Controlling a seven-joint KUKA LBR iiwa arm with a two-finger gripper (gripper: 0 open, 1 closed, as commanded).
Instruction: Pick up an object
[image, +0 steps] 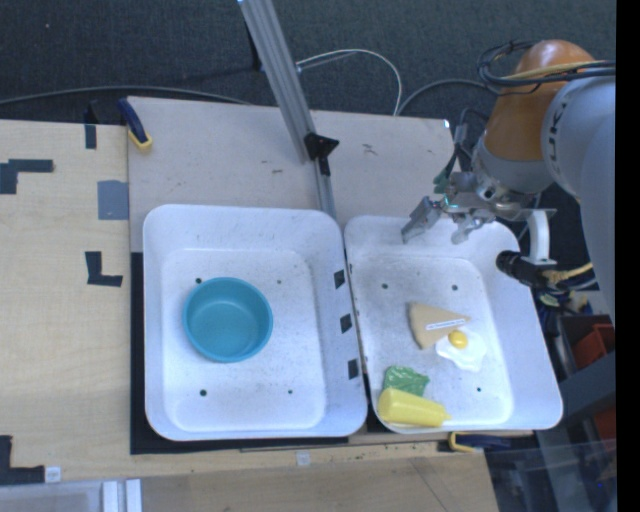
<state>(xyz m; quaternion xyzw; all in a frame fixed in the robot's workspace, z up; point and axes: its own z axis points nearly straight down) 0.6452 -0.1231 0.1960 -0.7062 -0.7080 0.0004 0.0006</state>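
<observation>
Gripper (438, 226) hangs empty, fingers spread wide, over the right bin's (520, 400) far rim, positioned for descent. Cheese wedge (432, 323), the likeliest target, lies mid-bin, touching the fried egg (462, 346).

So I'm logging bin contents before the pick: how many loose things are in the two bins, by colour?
Blue: 1, the bowl in the left bin
Yellow: 1, corn cob
Green: 1, leafy piece
Tan: 1, wedge
White and yellow: 1, fried egg
Total: 5
</observation>
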